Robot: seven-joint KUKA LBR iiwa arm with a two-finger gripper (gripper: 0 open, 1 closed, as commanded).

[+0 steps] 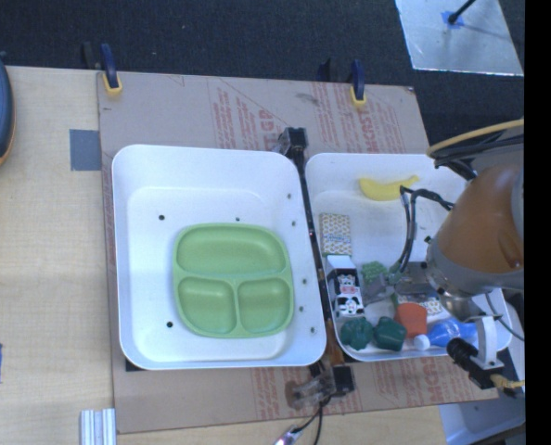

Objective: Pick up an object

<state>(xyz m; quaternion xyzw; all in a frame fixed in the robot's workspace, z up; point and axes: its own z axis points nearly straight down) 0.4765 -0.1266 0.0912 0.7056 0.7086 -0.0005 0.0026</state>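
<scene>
Overhead slanted view of a tan cardboard-covered tabletop (44,276) w/ two shallow white plastic bins side by side. Left bin (136,248): holds a pale green three-compartment plastic tray (231,279), lying flat, roughly centred. Right bin (336,174): holds the candidate objs. for pickup, most crowded toward its near edge. A yellow banana-shaped toy (384,188) lies apart near the far wall; a small tan patterned card-like box (336,234) sits by the left wall; nearer the camera along that wall, a black-and-white cow-print box (347,293). At the near edge, two dark green blocky objs. (372,333) sit close together, just beside an orange-red cylindrical piece (411,319) and a blue-and-white item (447,330); a smaller green piece (375,273) lies between these and the card-like box. The grey arm w/ orange band (480,225) enters from the right and hangs over the right half of the right bin, above the cluttered near corner. Its hand (407,286) is largely hidden under the wrist; whether it is open, closed or gripping anything cannot be told. Blue-and-yellow clamps (109,70) pin the cardboard at the far edge.
</scene>
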